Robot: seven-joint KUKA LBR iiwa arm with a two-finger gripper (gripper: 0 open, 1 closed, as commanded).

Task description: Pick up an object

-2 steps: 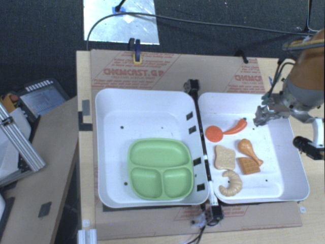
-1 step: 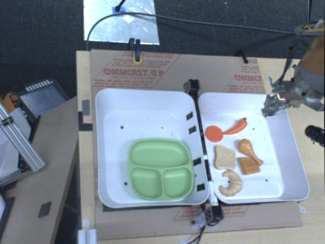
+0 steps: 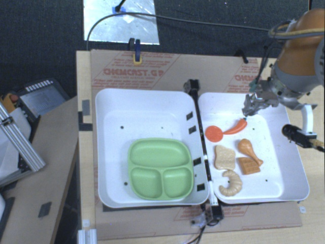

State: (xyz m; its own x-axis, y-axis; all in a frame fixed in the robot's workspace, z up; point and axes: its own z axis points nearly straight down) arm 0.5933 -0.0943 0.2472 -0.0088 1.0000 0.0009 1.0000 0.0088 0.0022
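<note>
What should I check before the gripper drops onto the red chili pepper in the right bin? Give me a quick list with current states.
1. Gripper lined up over the red chili pepper: ok, it hovers at the pepper's upper tip.
2. Finger opening: cannot tell from this slant.
3. Nothing held already: cannot tell.
4. Neighbours: not ok, the orange-red round slice touches the pepper's lower end.
5. Other food out of the way: ok, the drumstick, bread slice and shrimp lie lower in the right bin.
6. Green divided tray sits in the left bin: ok.

lab (robot arm [image 3: 299,50], bins [image 3: 147,105])
</note>
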